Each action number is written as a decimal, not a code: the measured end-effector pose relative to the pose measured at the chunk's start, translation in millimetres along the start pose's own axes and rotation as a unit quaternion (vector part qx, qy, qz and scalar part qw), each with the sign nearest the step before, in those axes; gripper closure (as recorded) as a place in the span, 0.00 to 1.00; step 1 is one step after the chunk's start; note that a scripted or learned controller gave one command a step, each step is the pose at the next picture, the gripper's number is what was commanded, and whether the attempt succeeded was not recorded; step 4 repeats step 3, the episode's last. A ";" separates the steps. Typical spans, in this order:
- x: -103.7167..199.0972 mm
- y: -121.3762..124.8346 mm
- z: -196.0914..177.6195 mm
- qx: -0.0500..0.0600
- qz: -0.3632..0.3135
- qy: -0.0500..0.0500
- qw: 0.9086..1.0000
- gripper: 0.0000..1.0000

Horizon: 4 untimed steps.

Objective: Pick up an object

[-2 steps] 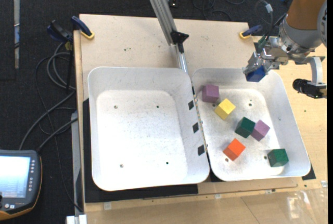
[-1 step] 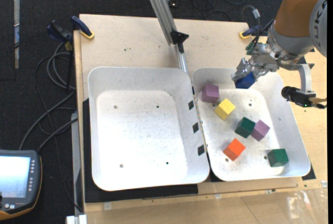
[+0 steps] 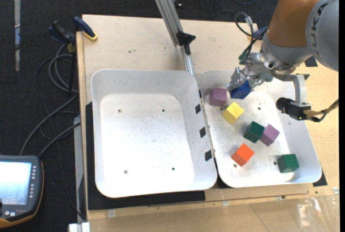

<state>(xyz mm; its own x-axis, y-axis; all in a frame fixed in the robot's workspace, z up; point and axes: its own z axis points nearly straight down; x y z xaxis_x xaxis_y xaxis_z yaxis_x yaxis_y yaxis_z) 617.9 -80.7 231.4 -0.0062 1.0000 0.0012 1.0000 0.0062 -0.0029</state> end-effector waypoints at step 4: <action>150.5 -54.4 4.2 0.001 0.000 0.000 1.000 1.00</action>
